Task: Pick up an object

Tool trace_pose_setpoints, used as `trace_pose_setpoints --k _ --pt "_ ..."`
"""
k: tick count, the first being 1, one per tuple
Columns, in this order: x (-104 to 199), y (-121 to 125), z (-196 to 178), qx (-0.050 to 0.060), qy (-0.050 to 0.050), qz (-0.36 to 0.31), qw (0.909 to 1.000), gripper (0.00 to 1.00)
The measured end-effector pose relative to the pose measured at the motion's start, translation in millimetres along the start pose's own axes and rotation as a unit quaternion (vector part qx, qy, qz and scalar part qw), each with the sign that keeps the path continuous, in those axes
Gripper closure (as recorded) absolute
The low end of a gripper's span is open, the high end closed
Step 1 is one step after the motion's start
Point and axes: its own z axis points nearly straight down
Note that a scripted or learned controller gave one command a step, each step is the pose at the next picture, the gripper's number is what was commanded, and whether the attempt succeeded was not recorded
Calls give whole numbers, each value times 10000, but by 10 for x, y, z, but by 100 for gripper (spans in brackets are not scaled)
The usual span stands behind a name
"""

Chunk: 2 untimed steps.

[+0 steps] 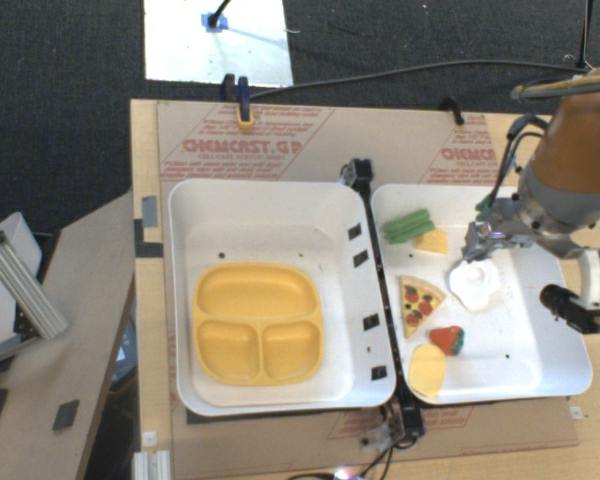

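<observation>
The camera view puts the gripper [477, 240], whose grip I cannot tell, just above the flat white piece [475, 284]; it may slide off.

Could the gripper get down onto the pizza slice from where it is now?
Probably yes. The gripper hangs over the right bin, near a white piece, and the pizza slice lies flat with bare floor around it and nothing on top.

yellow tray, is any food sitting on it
No, the yellow tray in the left bin has nothing in its three compartments; the pizza slice and other toy food lie in the right bin.
</observation>
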Motion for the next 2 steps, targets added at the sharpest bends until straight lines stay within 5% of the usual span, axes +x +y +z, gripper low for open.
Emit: trace_pose_setpoints --k 2 --pt "1073 539 -100 -7 7 -5 10000 100"
